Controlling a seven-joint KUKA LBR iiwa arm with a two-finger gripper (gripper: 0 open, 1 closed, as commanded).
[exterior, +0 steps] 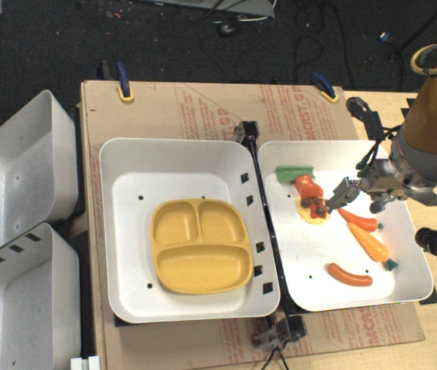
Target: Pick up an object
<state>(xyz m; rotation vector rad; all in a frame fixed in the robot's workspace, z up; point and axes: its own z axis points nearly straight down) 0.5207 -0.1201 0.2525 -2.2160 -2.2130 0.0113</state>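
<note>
The right bin (411, 230) holds several toy foods. A green piece (294, 173) lies near its back, with a red piece (304, 184) just below it and a small yellow piece (311, 216) below that. A red chili (360, 221), an orange carrot (371, 244) and a red-orange sausage (349, 274) lie toward the front right. My gripper (330, 201) reaches in from the right and hangs low over the bin, its dark tip at the red and yellow pieces. Whether it touches them is unclear.
In the left bin (118, 206) sits a yellow divided plate (201, 245). A black divider (260, 206) runs between the two bins. Two more white bins (18, 176) stand off the bench at the left. The grey arm (426, 153) covers the right bin's back right corner.
</note>
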